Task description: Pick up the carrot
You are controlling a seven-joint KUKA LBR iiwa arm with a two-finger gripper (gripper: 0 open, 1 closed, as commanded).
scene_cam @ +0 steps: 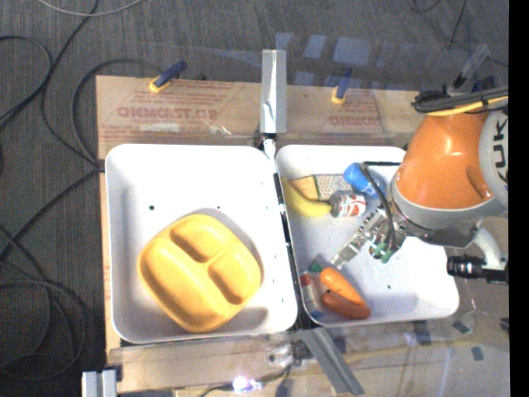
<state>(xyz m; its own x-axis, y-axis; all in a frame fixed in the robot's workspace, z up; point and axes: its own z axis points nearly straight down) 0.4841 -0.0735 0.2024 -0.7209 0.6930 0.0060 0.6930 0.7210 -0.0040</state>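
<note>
**Carrot Handling and Grasp Point**

Camera view. The carrot (pixel 341 292) lies in the right bin (pixel 430 300), in the front-left corner, with its thick end toward the bin's left wall and its taper pointing toward the bin's front right. Its underside is a darker red-orange. A small item with a green and red tip (pixel 309 284) sits just beside the thick end, touching or nearly so (too small to identify). Farther back in the same bin lie a yellow banana-like piece (pixel 307 198), a blue object (pixel 358 175) and a small red-and-white can (pixel 349 206). The left bin (pixel 124 222) holds a yellow sectioned tray (pixel 200 270).

The gripper (pixel 361 242) hangs over the middle of the right bin, just behind the carrot and apart from it. Whether its fingers are spread or pressed together cannot be told from this angle; nothing shows between them.

Handling estimate. The carrot appears to be a moulded toy: probably light, stiff and smooth, so likely to slip under a shallow pinch. The recommended hold is across the thick middle section, jaws square to the long axis. The tapered end would tend to squeeze out. The nearby bin wall limits finger clearance on the left side.
</note>
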